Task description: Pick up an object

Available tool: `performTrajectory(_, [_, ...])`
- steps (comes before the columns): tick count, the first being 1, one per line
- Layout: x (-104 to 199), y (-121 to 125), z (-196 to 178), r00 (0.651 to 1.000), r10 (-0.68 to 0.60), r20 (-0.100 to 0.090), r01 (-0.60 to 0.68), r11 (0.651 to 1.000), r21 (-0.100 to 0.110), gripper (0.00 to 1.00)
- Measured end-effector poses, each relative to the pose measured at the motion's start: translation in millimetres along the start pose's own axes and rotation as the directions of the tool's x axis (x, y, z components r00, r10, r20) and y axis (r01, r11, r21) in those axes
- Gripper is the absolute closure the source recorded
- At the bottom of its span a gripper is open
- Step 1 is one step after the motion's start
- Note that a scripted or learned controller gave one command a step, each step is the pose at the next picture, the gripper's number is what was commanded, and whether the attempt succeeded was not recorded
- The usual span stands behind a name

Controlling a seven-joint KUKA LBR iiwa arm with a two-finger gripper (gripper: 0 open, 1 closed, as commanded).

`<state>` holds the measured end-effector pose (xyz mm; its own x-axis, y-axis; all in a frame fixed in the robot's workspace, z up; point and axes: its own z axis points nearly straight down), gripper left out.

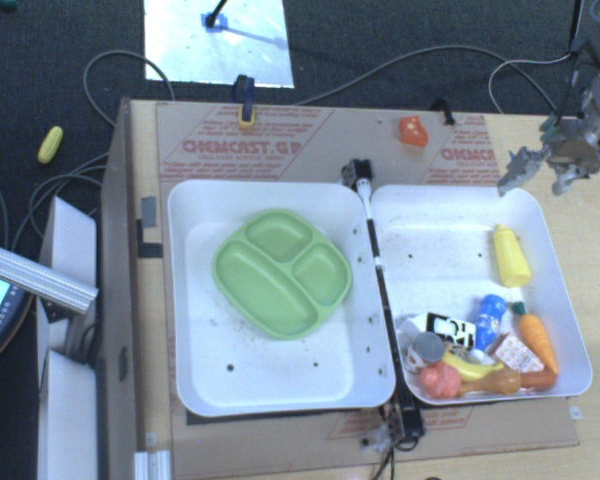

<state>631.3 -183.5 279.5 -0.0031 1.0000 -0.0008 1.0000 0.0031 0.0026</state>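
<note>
Nothing is picked up yet: the hand [542,168] is held spread and empty above the right bin's [450,238] far corner, toys [480,353] untouched.

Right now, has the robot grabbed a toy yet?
Not yet. The gripper hangs open above the far right corner of the right bin with nothing between its fingers. The toys, like the yellow bottle and carrot, lie in that bin. Reaching down, gripping and lifting are all left.
</note>
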Motion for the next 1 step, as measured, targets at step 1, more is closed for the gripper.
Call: performTrajectory(1, [-22.9,1.9,123.6,1.000,0.002,-0.002,-0.002,1.000,0.007,0.00])
